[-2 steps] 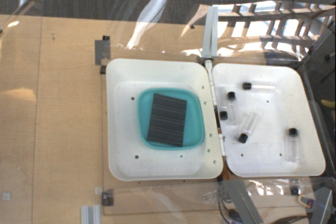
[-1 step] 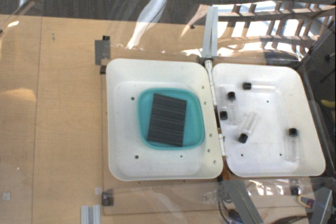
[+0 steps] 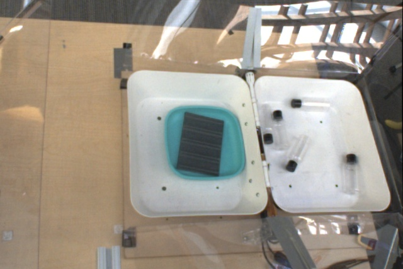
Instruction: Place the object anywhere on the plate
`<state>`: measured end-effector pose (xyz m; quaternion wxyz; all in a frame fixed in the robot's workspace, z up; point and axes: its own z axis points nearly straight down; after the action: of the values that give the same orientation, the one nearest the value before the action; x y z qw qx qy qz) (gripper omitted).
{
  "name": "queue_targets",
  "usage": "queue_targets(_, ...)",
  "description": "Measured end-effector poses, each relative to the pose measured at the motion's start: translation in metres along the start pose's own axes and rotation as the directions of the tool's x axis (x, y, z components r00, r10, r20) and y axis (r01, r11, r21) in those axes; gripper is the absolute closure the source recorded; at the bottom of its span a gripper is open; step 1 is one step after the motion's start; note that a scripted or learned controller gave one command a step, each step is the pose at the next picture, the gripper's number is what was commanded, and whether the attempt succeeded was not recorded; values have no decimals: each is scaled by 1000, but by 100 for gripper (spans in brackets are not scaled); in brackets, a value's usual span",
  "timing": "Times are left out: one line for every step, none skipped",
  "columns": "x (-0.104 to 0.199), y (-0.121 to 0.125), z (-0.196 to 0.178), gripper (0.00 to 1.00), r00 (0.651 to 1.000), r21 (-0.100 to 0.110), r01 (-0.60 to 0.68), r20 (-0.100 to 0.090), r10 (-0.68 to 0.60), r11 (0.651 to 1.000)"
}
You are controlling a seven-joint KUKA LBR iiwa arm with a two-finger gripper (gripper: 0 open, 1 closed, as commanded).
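Camera view, entry one: bench of pale wood bearing two shallow white bins side by side

Left bin, centre of the frame: holds a teal plate, rounded-square, set in the bin's middle. On it lies the dark ribbed slab, flat, wholly inside the rim and tilted slightly clockwise; by position, the placing looks already done

Handling, as a judgement: the slab looks light and fairly stiff, with a grooved top that should give some friction. It is thin and lies flat, so the best hold is probably across its two long edges, near the middle

Right bin, right of the frame: five small clear vials with black caps, scattered and apart from one another, some lying on their sides; likely slippery and prone to roll

Pincer: whether it is spread or pressed together, and whether it holds or touches anything, cannot be told here
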<state>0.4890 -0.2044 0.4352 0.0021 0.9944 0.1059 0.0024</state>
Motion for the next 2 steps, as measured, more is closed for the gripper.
queue_targets(0, 0, 0, 0, 1000, 0, 0, 0, 0, 1000)
queue_targets(0, 0, 0, 0, 1000, 0, 1, 0, -1, 1000)
